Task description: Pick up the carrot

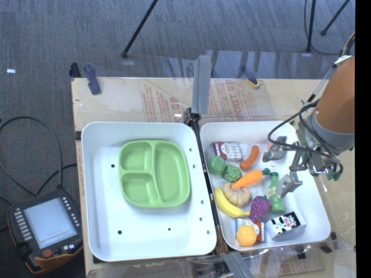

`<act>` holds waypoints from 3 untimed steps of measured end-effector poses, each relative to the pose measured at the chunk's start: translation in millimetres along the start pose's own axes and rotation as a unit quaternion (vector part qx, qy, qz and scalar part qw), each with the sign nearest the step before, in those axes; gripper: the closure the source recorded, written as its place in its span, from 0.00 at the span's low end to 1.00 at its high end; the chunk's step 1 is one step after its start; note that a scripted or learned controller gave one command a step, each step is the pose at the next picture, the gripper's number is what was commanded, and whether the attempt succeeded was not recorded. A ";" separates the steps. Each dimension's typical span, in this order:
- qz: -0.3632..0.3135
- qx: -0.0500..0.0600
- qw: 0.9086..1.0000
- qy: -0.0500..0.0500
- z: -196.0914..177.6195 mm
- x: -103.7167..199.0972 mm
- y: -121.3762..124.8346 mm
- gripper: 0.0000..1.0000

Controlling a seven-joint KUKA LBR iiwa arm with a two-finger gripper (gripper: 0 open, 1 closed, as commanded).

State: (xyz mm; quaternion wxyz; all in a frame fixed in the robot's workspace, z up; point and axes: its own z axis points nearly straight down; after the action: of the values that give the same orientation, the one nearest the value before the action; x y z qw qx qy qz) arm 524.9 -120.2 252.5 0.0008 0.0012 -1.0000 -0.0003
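The carrot (248, 179), orange with a green top pointing right, lies tilted in the middle of the right bin (322, 210), between a broccoli (232, 172) and purple grapes (260, 206). My gripper (282, 168) hovers just right of the carrot's green end. It is open, with one finger (276, 152) farther back and the other (288, 185) nearer the front. No carrot is between them; a small green item (273, 181) lies under the gap.
The right bin also holds a red-white box (228, 150), a sausage (250, 157), a green pepper (217, 165), a banana (228, 204), an orange (246, 236) and a milk carton (287, 225). A green divided plate (155, 172) sits in the left bin (101, 213).
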 end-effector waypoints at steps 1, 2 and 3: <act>-0.063 -0.003 0.998 0.006 139.1 -76.1 11.6 0.00; 0.000 0.000 1.000 -0.002 163.9 -61.0 38.0 0.00; -0.002 0.001 1.000 -0.004 152.8 -62.4 37.8 1.00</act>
State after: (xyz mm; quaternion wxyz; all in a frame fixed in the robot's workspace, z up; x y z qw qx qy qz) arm 587.0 -82.2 99.5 -0.0033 0.0027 -1.0000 0.0009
